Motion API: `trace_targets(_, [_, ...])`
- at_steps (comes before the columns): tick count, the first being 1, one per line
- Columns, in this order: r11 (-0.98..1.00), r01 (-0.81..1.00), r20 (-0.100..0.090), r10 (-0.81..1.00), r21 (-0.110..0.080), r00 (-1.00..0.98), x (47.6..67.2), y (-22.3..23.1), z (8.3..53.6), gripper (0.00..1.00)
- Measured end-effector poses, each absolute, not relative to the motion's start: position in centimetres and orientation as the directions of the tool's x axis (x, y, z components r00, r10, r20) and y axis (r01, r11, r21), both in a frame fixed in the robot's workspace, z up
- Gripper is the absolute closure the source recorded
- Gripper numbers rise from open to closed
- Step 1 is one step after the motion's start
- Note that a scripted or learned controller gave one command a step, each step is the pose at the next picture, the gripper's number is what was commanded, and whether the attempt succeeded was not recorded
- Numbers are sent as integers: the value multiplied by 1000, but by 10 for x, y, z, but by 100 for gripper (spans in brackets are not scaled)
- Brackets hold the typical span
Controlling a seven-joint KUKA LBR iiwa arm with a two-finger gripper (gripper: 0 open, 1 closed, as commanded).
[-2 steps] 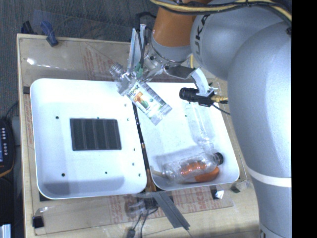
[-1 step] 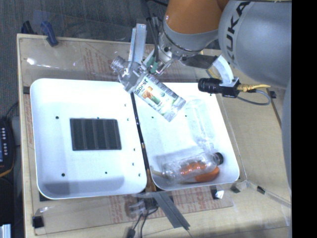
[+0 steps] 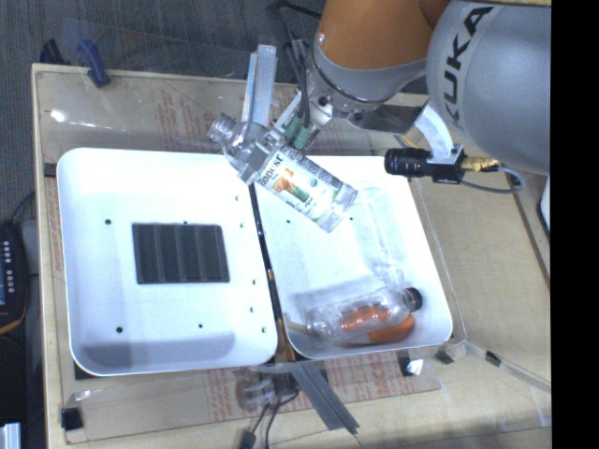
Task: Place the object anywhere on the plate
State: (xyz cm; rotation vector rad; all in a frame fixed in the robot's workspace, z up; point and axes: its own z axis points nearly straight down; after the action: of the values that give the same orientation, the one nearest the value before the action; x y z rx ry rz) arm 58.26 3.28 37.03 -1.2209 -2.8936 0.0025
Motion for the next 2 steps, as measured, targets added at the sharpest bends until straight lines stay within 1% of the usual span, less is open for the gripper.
trace_targets(1, [698,716,0,716,-1,-698,583,33,371,0])
trace_targets(2, [837,547,1,547,-3,-837,604,93,295,0])
